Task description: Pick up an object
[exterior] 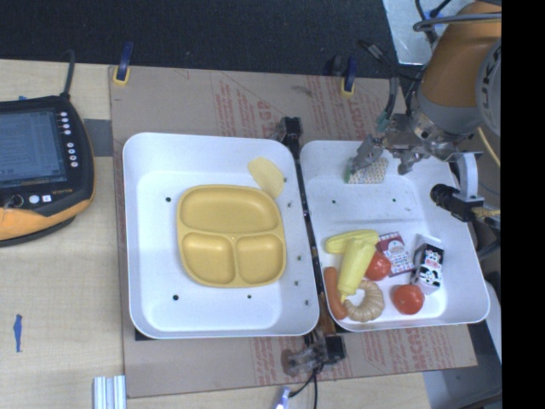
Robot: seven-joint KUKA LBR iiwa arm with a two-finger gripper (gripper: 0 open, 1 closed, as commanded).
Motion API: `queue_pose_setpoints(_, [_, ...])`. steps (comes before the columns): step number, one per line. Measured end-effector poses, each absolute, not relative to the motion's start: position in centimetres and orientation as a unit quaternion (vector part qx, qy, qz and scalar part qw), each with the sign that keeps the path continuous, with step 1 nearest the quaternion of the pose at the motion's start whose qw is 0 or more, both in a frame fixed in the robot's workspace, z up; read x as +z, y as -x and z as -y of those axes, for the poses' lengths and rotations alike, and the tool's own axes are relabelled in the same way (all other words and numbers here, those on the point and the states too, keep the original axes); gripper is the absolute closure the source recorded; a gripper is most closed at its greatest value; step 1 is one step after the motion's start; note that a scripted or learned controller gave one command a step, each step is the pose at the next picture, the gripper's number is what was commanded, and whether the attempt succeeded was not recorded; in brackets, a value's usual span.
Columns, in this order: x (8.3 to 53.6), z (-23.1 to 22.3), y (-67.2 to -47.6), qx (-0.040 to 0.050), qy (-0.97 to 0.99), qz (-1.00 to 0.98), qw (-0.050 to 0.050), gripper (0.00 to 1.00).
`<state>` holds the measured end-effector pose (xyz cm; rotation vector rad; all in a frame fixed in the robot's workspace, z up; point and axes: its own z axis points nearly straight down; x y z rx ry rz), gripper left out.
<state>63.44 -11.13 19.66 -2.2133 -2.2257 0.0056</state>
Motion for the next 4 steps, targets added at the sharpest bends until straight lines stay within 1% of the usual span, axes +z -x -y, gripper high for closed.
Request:
queue_pose_setpoints(1, [13.4,11.0,-56.0,0.0024,0.705,0.709,0.002,0.0])
queue_pose_setpoints(2, [9.5,13.9,-53.3,-0.001,0.705,0.71,-0.003,0.0])
queue_pose_setpoints(3, [10.6,14.1,-53.3,0.0005,0.703,0.711,-0.005,1.0])
queue_pose_setpoints(4, [19.2,8.5,-58.4,0.0006,0.706,0.709,0.001,1.0])
